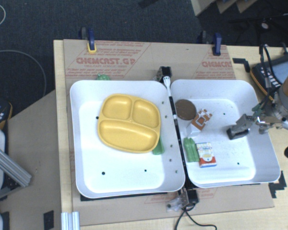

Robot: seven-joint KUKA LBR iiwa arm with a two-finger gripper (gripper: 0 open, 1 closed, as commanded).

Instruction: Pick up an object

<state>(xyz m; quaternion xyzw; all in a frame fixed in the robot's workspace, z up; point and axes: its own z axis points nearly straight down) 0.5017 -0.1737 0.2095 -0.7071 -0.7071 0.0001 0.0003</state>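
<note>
Jaws position: above the right bin, near its right side, over bare floor, nothing between them; whether they stand wide or narrow cannot be told. Step in hand, as judged: approach, no grasp made. The next move calls for travel left toward 1 target.

Count, near to far:
- 1 carton
- 1 green packet
- 1 yellow tray, left bin
- 1 orange piece
- 1 brown disc
- 2 bins on the bench

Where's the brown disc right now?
In the camera view the brown disc lies in the right bin, at its upper left near the divider, just left of the small orange-and-white packet and above the green item.
</note>
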